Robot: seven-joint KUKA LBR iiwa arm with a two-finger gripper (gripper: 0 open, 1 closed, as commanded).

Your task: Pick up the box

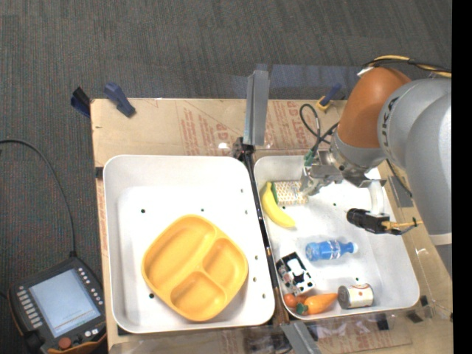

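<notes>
Low in right bin point(402, 271): small black-and-white box point(295, 271), lying tilted.

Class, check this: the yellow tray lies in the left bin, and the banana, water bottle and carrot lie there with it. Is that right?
Not quite. The camera view shows the banana, bottle and carrot in the right bin. The tray does lie in the left bin.
</notes>
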